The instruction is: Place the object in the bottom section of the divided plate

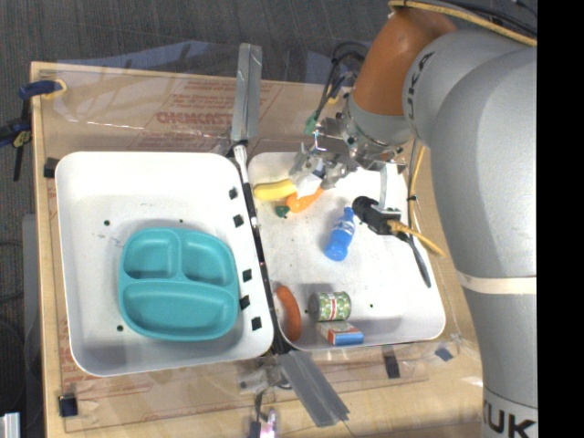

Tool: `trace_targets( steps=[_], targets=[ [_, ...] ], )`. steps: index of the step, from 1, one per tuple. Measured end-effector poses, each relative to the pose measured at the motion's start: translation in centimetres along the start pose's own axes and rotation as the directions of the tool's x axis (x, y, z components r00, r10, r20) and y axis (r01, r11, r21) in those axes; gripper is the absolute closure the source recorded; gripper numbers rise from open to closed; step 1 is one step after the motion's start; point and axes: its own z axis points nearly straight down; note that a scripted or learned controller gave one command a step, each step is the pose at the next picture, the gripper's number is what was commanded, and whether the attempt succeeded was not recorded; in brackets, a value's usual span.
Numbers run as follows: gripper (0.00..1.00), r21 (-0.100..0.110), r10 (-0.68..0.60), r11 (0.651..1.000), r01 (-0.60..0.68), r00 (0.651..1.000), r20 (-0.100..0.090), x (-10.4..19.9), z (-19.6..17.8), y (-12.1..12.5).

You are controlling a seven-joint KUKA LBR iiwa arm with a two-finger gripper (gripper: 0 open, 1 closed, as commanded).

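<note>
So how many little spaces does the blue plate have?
3. The divided plate in the left bin has two small sections side by side at the top, left and right, and one wide bottom section.

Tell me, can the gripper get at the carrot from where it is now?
Probably yes. The gripper hangs right over the carrot in the right bin, and nothing lies on top of it. The banana sits close beside it, so the fingers might catch that too.
</note>
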Motion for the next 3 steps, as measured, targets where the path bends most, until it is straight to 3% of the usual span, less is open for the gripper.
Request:
trace_targets(
  steps=[1, 2, 3],
  targets=[
    [1.00, 0.001, -0.192, 0.981, 0.192, 0.981, 0.000, 2.3, 0.8, -6.4],
    [1.00, 0.001, -0.217, 0.976, 0.217, 0.976, 0.000, 7.8, 0.9, -16.0],
    [1.00, 0.001, -0.386, 0.923, 0.386, 0.923, 0.001, 16.9, 0.9, -19.1]
  ],
)
